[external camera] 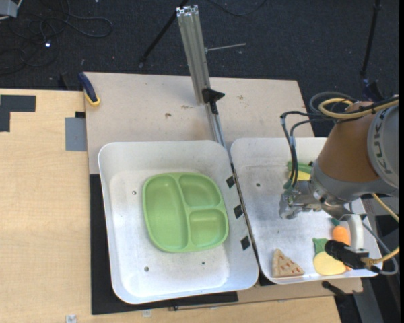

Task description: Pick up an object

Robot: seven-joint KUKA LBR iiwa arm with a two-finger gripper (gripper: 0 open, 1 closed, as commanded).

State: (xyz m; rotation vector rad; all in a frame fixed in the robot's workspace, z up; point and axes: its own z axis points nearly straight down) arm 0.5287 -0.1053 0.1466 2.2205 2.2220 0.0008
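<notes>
arm's gripper hovering low in the right bin, can't tell how the fingers are sitting, pizza slice lying near the front edge, green plate chilling in the left bin

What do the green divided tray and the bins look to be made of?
Green tray: likely moulded plastic, with a smooth, even colour and soft sheen on its rounded compartment ridges. Left bin and right bin: probably thin white plastic with a matte finish, speckled and scuffed with rounded rims.
</notes>
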